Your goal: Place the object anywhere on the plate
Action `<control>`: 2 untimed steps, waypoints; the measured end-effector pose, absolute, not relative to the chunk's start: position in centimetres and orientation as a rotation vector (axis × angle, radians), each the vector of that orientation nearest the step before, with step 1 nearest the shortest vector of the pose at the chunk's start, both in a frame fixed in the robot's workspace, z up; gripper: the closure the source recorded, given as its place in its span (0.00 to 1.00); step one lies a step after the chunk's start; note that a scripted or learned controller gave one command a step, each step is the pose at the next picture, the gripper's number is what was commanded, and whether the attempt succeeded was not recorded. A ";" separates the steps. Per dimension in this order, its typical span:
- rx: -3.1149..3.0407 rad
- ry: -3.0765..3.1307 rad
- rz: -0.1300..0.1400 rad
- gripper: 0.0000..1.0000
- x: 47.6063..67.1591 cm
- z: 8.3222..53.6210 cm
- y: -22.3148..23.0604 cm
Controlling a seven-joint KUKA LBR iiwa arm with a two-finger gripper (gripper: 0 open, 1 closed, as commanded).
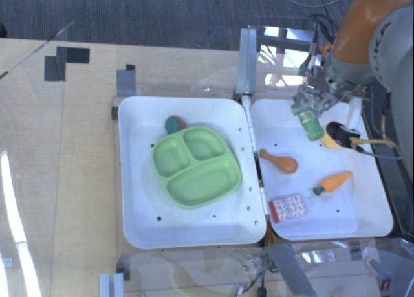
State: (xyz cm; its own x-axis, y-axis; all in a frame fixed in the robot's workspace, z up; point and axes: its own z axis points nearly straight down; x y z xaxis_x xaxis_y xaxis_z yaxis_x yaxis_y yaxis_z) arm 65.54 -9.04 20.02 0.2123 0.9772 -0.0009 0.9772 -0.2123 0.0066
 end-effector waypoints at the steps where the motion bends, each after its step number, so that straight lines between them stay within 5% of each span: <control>1: 2.158 2.279 0.005 1.00 64.6 18.5 -3.2; 2: 2.260 2.179 0.006 1.00 61.1 18.5 6.6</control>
